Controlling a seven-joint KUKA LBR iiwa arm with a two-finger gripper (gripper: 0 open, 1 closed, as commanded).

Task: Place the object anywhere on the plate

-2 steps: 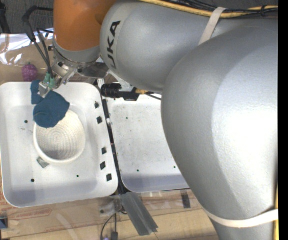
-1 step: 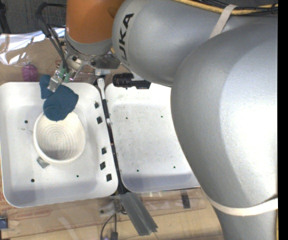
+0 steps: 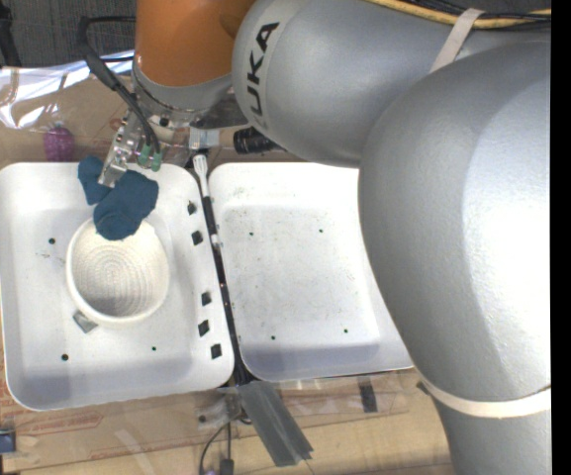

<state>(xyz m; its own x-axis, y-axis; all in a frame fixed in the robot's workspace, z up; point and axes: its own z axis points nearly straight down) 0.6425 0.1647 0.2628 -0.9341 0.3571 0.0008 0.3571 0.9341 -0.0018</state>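
Note:
A white ribbed plate point(image 3: 117, 275) lies in the left bin point(image 3: 28, 364). A dark blue soft cloth-like object point(image 3: 122, 206) hangs at the plate's far rim, its lower end overlapping the rim. My gripper point(image 3: 119, 166) comes down from the orange wrist band just above it. The metal fingers point(image 3: 124, 149) pinch the object's top, so the gripper is shut on it. The big grey arm covers the view's right side.
The right bin point(image 3: 305, 265) sits beside the left one, with black clips point(image 3: 206, 300) along the edge between them. A small grey piece point(image 3: 84, 322) lies at the plate's near-left rim. A purple item point(image 3: 59, 143) and clear plastic point(image 3: 28, 92) lie behind the left bin.

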